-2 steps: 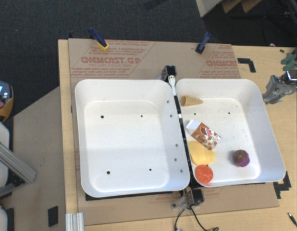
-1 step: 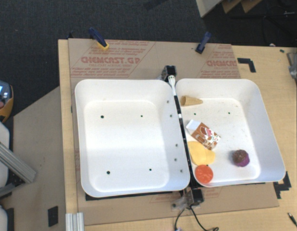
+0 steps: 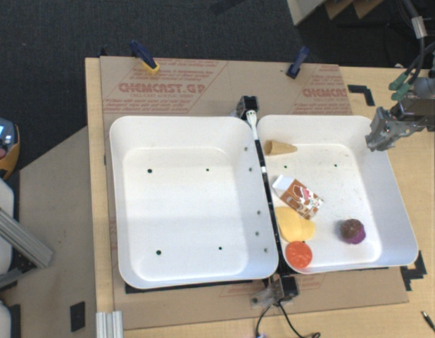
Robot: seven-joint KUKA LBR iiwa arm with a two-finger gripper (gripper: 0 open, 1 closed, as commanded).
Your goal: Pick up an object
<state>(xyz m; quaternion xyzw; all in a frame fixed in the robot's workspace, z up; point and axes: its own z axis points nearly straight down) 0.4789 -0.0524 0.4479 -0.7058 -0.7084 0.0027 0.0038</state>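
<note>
From my remote station I see the grey two-finger gripper (image 3: 381,134) hanging over the right bin's far right rim, apart from every object. I cannot tell how it is set.

The shallow white plastic right bin (image 3: 376,189) holds all the candidates. A tan cone-shaped piece (image 3: 280,147) lies near the far left corner, close to the divider. A white packet with a red-brown printed label (image 3: 297,196) sits left of centre, its lower edge touching or overlapping a flat yellow rounded piece (image 3: 295,225). A round orange-red object (image 3: 298,255) lies just beside the yellow piece, hard against the near rim. A small dark purple ball (image 3: 352,231) sits alone toward the near right, with open floor around it.

The bin's centre and far right floor are bare. The shallow white plastic left bin (image 3: 126,189) adjoins along the black centre seam.
</note>
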